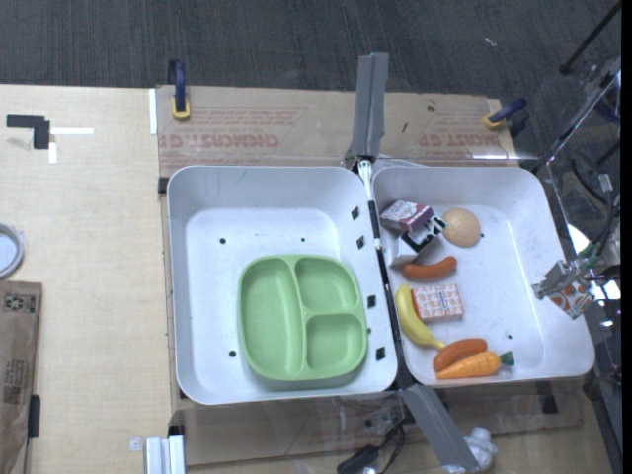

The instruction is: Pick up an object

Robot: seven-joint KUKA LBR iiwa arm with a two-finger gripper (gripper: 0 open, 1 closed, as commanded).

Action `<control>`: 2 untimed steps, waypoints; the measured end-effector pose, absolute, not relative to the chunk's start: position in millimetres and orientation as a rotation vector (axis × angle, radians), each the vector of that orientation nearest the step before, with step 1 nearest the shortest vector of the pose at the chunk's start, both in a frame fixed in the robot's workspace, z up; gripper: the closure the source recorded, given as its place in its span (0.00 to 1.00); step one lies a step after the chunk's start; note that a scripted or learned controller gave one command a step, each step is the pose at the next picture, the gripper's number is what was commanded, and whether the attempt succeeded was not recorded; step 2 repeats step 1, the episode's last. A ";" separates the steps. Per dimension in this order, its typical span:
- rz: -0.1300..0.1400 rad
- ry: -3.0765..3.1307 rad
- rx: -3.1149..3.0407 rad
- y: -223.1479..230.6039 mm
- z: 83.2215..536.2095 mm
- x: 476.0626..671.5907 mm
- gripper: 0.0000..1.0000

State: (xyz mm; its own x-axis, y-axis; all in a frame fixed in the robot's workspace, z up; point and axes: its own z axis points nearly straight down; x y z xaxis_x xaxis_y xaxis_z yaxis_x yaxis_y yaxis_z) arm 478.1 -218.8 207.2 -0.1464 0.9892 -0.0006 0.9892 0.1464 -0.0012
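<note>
I cannot tell the jaws' state at the gripper, right of the right bin. I would target the isolated egg, descending vertically.

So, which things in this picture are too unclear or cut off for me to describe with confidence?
- Small object at the right bin's right rim: too small and blurred to identify.
- Carton at the bin's upper left: its print is too small to read, and the dark item beside it is unclear.
- Roll and brown packet on the bench: cut off by the left edge.
</note>
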 end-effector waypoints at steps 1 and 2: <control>0.003 -2.254 -2.187 -151.6 219.8 505.9 1.00; 0.003 -2.254 -2.187 -151.6 219.8 505.9 1.00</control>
